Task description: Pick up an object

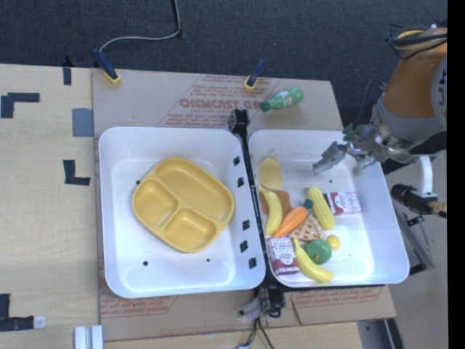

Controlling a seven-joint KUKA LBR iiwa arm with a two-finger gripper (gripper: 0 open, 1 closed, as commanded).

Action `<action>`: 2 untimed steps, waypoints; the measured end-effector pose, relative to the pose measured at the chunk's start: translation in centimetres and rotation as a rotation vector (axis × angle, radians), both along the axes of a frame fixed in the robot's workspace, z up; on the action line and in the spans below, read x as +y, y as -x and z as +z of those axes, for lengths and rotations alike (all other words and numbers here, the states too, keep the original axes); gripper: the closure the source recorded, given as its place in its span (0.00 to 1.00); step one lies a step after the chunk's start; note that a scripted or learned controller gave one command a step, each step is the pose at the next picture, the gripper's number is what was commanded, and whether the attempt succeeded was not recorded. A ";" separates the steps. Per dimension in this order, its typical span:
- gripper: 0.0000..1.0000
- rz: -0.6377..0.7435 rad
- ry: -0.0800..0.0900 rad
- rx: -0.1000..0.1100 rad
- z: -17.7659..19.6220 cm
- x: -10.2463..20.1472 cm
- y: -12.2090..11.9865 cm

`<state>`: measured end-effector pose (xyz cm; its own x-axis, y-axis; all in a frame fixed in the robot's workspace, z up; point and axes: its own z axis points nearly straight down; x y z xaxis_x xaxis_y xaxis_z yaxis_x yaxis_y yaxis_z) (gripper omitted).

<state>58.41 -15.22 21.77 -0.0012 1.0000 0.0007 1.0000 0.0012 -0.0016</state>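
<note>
My gripper [344,160] hangs over the upper right part of the right bin [378,264], its two grey fingers spread apart with nothing between them. Below it in that bin lies a heap of toy food: a corn cob [319,206], an orange carrot [291,220], two yellow bananas [272,211] [311,262], a green pepper [318,250], a small red and white carton [344,203], a red packet [282,256] and a pale yellow chip [270,173]. The nearest pieces, the corn cob and carton, lie a little below the fingers.
The left bin [116,195] holds a yellow divided plate [182,203]. A green bottle [282,99] lies on the cardboard behind the right bin. Two yellow and blue clamps [106,65] [253,78] sit at the cardboard's far edge.
</note>
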 end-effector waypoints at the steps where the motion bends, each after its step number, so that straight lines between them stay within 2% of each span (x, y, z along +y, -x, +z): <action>1: 0.00 0.000 0.000 0.002 -10.9 1.1 -0.3; 2: 1.00 0.001 -0.001 0.001 -9.9 1.1 -0.4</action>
<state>58.81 -14.10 11.82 -0.0021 1.0000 0.0016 1.0000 0.0021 -0.0027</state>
